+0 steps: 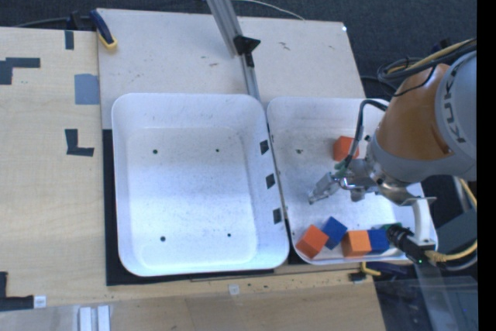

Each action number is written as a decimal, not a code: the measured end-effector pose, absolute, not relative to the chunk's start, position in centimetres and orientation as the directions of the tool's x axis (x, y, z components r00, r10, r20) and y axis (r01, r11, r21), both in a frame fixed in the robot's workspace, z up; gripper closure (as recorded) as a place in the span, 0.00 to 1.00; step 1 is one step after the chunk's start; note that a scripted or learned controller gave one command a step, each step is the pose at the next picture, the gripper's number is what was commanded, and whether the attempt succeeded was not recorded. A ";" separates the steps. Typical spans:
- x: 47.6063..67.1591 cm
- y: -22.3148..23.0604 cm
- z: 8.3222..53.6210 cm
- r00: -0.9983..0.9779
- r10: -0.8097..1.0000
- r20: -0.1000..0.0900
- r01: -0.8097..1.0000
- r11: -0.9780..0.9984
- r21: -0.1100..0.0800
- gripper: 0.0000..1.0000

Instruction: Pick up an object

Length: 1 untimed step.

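Observation:
Several small blocks lie in the right bin [304, 120]. An orange block [342, 147] sits near the middle, just beside the arm's wrist. Along the bin's front edge are an orange block [311, 241], a blue block [335, 230], another orange block [356, 243] and a blue block [379, 239]. My gripper [325, 188] hangs over the bin's bare floor, below and left of the upper orange block and above the front row. Its fingers stand open with nothing between them.
The left bin [124, 167] adjoins the right one. A slanted metal rail [221, 0] runs down to the bins' shared wall. A blue and yellow clamp [103, 29] lies on the bench at the back left. Cables trail at the right.

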<state>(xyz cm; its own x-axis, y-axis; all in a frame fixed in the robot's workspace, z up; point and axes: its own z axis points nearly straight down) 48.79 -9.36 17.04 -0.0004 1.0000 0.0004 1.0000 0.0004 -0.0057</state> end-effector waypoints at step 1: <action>55.3 -13.5 9.9 -0.001 1.000 -0.001 1.000 0.001 -0.004 0.00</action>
<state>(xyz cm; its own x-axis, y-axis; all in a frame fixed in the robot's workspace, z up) 55.34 -13.47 9.88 -0.0009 1.0000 -0.0014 1.0000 0.0009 -0.0042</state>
